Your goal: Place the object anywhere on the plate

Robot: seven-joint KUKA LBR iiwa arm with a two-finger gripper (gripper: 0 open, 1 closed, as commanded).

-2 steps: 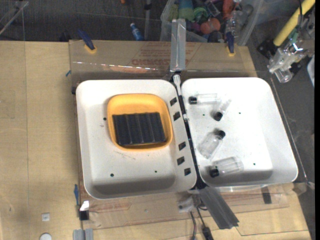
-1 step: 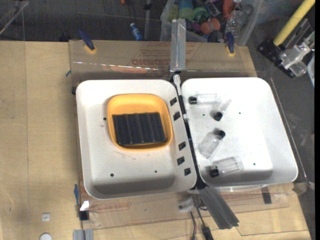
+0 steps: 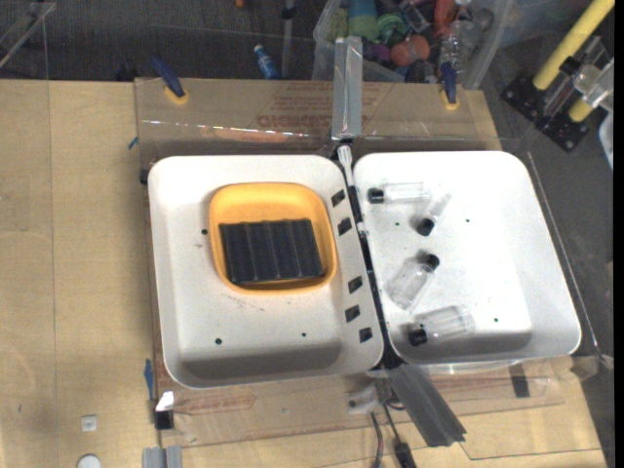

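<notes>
While the left bin (image 3: 175,261) holds a yellow plate (image 3: 226,205) with a dark ribbed slab (image 3: 271,250) lying on it, the right bin (image 3: 517,261) holds four clear, black-capped vials: top vial (image 3: 395,194), second vial (image 3: 430,216), third vial (image 3: 413,277), bottom vial (image 3: 441,324). I cannot tell the gripper's state.

We see wooden bench (image 3: 68,261) w/ two white bins side by side, touching at centre: left bin (image 3: 185,339), right bin (image 3: 526,261). Clear sheet (image 3: 244,115) taped along bench's far side, behind bins.
</notes>
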